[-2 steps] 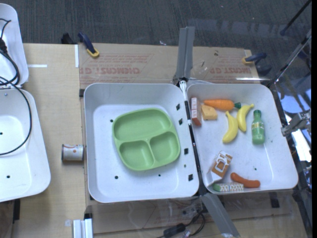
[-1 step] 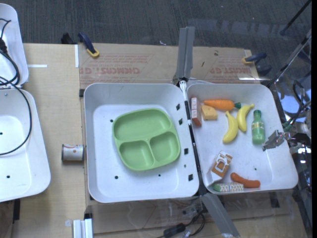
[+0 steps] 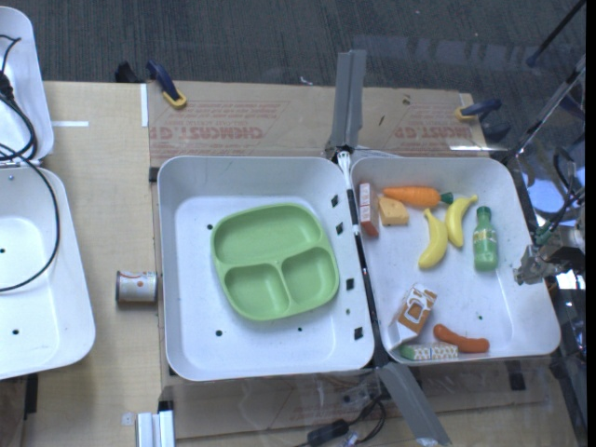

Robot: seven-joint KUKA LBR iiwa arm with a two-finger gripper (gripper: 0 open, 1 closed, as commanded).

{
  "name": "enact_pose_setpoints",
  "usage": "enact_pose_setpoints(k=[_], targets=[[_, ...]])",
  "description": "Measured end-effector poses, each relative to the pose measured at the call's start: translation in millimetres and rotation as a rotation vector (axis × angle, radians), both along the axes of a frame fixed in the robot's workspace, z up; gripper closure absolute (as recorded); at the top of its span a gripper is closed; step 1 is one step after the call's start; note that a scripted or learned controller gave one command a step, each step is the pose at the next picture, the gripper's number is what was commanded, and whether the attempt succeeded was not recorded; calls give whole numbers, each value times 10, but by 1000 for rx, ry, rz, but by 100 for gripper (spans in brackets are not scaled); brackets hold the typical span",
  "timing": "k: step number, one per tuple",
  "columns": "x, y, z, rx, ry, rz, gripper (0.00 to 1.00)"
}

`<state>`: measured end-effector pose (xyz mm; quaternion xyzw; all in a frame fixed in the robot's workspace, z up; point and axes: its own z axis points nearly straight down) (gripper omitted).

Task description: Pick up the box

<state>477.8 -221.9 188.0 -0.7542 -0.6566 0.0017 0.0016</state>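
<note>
A small orange and white box (image 3: 416,310) lies in the right bin (image 3: 503,180), near its front, tilted on the bin floor. A slimmer red and white box (image 3: 365,209) leans against that bin's left wall. A grey metal part that looks like my gripper (image 3: 538,263) sits at the right bin's right rim, well to the right of the orange box and touching none of the objects.
The right bin also holds a carrot (image 3: 411,196), a cheese wedge (image 3: 394,212), two bananas (image 3: 434,239), a green bottle (image 3: 484,239), a sausage (image 3: 460,339) and a patterned packet (image 3: 431,352). A green divided plate (image 3: 275,261) lies in the left bin (image 3: 177,250). A small can (image 3: 136,287) rests on the bench.
</note>
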Motion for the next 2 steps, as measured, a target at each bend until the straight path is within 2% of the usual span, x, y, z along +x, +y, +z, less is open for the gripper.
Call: enact_pose_setpoints(k=[1,2], targets=[[0,0,0,0,0,-1,0],[-13,472,-848,0,0,-135,0]])
